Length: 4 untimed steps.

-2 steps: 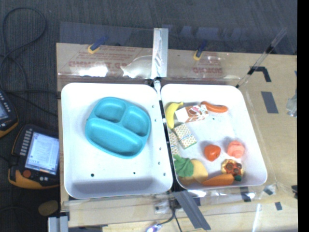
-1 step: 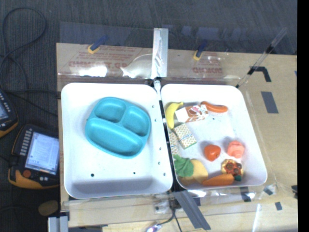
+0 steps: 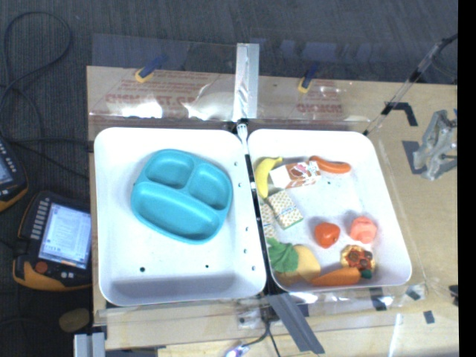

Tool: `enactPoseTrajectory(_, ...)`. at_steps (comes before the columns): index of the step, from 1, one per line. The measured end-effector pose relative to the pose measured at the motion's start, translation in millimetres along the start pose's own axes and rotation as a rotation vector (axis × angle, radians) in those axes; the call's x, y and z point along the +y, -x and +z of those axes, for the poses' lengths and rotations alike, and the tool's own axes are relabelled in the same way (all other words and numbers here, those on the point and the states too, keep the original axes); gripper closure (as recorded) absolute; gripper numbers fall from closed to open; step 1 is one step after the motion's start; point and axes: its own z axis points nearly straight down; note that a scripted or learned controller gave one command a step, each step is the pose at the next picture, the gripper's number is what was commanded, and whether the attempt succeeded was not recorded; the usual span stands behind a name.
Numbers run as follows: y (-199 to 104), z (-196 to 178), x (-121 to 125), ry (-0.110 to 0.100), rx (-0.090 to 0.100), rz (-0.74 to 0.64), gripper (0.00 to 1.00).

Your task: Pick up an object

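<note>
The claw (image 3: 437, 151) sits off at the right side of the bench (image 3: 424, 222), outside both bins — I cannot tell how it is set, and nothing shows in it. The toy food is all piled in the right bin (image 3: 387, 222): a banana (image 3: 263, 172), a tomato (image 3: 326, 234), a carrot (image 3: 335, 277). They lie loose, so any one could be picked. The left bin (image 3: 111, 222) has a blue plate (image 3: 181, 194) — a spot for food, maybe.
</note>
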Motion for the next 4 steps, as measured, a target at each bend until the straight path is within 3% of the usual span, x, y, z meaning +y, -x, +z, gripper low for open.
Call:
enactPoseTrajectory(1, -6, 43, -36, -0.001, 0.002, -0.318, 1.00)
enactPoseTrajectory(2, -2, 64, -74, 0.000, 0.003, -0.567, 1.00)
enactPoseTrajectory(3, 67, -15, -90, 0.001, 0.000, -0.733, 1.00)
enactPoseTrajectory(4, 30, -15, -81, 0.004, 0.000, -1.107, 1.00)
